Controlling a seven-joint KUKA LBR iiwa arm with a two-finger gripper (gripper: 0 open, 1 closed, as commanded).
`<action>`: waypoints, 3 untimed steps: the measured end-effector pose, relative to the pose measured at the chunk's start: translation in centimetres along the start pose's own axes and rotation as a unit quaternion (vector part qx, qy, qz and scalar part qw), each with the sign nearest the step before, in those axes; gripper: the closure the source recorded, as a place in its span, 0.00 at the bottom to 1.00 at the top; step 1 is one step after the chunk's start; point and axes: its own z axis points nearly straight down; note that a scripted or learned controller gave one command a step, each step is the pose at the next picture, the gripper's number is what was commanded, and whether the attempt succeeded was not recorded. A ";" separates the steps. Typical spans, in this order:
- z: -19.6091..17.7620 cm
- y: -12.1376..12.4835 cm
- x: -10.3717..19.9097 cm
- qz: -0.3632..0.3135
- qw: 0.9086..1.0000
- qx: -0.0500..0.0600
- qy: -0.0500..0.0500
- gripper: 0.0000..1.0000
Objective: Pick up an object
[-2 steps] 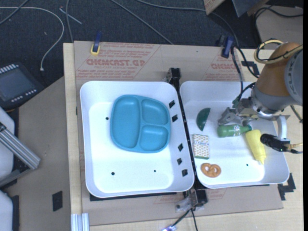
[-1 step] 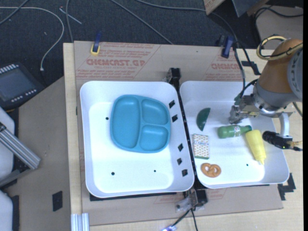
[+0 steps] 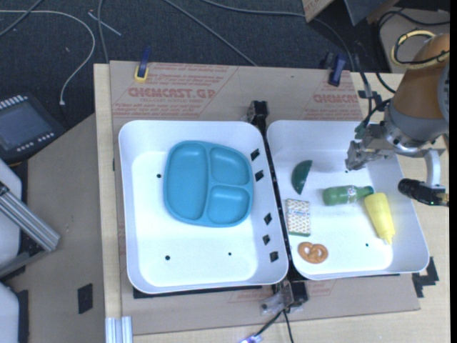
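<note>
I count two white bins: the left bin point(image 3: 136, 213) holds one blue divided plate point(image 3: 208, 183). Right of it, the right bin point(image 3: 410, 252) holds five things: one dark green leaf-shaped piece point(image 3: 301, 175), one green bottle point(image 3: 346, 194), one yellow corn cob point(image 3: 380, 216), one pretzel point(image 3: 313, 251), one patterned packet point(image 3: 298, 216).

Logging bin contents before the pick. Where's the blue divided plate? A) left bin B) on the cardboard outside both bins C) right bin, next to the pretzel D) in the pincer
A: the blue divided plate lies flat in the left bin, alone there, while the pretzel and the other small items sit in the right bin, where the pincer hovers.
</note>
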 end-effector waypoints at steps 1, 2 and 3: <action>-6.5 0.1 -0.3 0.000 1.000 -0.001 -0.001 1.00; -11.0 0.2 -0.3 0.000 1.000 0.000 0.000 1.00; -11.6 -0.8 5.4 -0.002 1.000 0.003 0.002 1.00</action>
